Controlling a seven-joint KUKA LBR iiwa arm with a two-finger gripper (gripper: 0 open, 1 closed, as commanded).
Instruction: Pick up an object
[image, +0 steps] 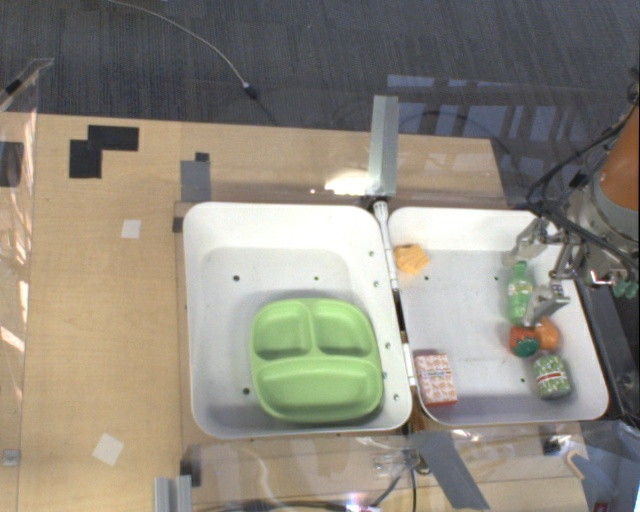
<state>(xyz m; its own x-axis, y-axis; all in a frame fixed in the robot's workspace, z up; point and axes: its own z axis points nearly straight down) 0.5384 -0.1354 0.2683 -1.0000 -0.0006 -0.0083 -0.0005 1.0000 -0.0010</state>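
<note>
The right bin (470, 300) holds several small objects. A green bottle (518, 292) lies near its right side, with an orange and red fruit-like piece (526, 341) just below it. A small can with a green and red label (551, 378) rests in the near right corner. A pink box (435, 378) leans on the near left rim, and an orange-yellow piece (410, 259) sits at the far left. My gripper (538, 271) reaches in from the right, low over the bin, and is open. One finger stands above the bottle and the other beside the fruit piece, with nothing held between them.
The left bin (215, 260) holds a light green divided plate (316, 358). A metal post (383, 145) stands behind the seam between the bins. Black cables hang beside the arm at the right. Black tape marks (100, 148) lie on the wooden bench at the far left.
</note>
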